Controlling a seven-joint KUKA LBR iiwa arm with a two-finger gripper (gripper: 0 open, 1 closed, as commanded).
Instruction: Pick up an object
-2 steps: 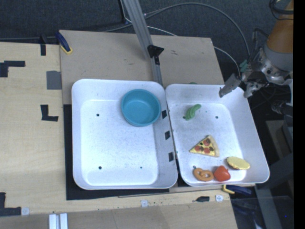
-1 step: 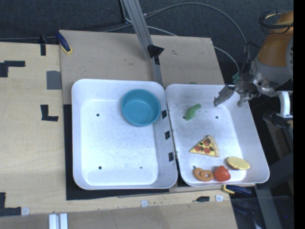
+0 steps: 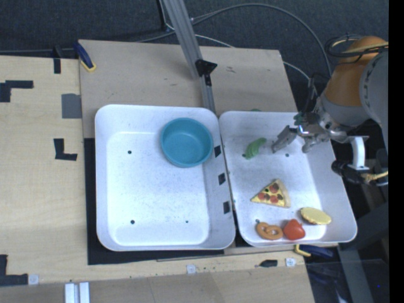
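My gripper hangs over the back of the right bin, its two fingers spread apart with nothing between them. A small green toy lies just left of it in that bin. Nearer the front lie a pizza slice, an orange pretzel-like ring, a red tomato-like piece and a yellow bun-like piece. A blue bowl sits at the back of the left bin.
A slanted metal pole rises from between the bins at the back. Cables run across the dark floor behind. Yellow-blue clamps sit at the bench's back left and front right.
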